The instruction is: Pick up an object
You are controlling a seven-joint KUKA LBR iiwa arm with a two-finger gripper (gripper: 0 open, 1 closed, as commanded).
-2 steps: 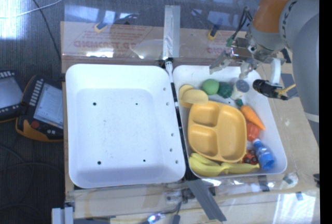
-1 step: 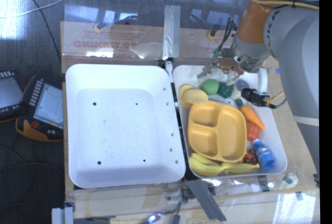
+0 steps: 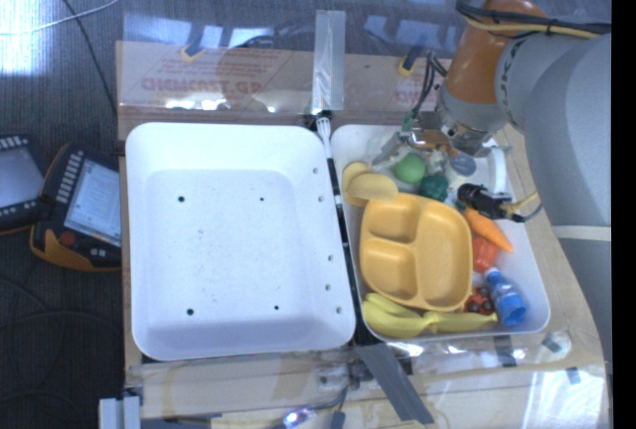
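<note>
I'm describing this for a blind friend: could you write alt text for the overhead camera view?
A grey and orange robot arm reaches from the right into the far end of the right white bin, which holds a yellow divided plate, a banana, a carrot, a blue bottle and green balls. A second white bin sits beside it.

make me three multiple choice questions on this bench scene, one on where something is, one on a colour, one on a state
1. Where does the yellow divided plate lie?
A. in the right bin
B. in the left bin
C. on the floor

2. What colour is the banana below the plate?
A. red
B. yellow
C. purple

3. Where is the gripper?
A. over the left bin
B. over the far end of the right bin
C. off the bench

Answers: 1 A, the plate sits among the toys in the right bin. 2 B, it is yellow. 3 B, it hangs by the green ball at the far end.
</note>
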